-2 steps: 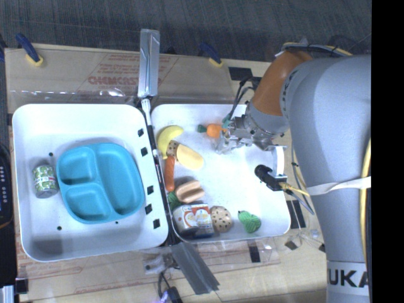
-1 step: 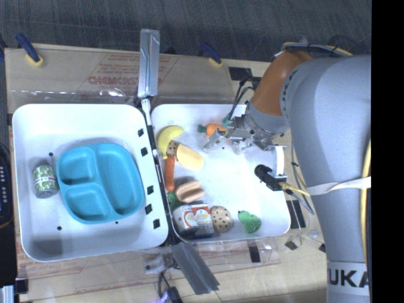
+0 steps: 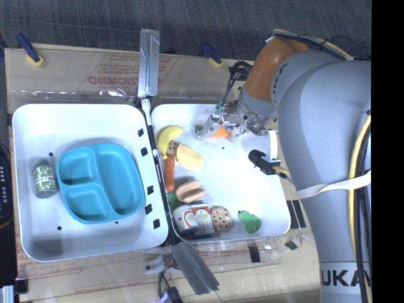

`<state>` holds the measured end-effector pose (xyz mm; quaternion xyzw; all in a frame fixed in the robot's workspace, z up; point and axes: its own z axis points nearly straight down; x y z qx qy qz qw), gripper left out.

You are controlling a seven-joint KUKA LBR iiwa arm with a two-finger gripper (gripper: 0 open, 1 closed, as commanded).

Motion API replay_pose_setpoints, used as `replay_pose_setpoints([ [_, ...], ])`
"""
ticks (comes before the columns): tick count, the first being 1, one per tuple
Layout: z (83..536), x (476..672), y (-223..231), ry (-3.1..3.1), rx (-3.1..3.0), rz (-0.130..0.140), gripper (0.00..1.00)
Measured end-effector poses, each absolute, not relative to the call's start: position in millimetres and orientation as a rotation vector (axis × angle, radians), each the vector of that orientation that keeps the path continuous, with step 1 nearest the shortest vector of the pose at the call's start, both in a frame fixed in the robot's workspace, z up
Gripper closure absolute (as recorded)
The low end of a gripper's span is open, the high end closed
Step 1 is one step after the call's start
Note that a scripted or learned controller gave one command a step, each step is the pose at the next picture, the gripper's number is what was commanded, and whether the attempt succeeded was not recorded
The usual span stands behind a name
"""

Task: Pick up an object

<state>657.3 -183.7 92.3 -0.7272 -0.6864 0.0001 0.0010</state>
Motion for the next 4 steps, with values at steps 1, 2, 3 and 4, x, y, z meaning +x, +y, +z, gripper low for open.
replay_pose_setpoints([
  [1, 102, 657.3, -182, -2.163, -2.27, 0.005, 1.0],
  [2, 91, 606.6, -124, -2.041, -2.382, 0.002, 1.0],
  [3, 92, 593.6, -204, -1.937, -2.472, 0.004, 1.0],
  [4, 92, 594.4, -201, -1.941, -2.468, 0.002, 0.0],
])
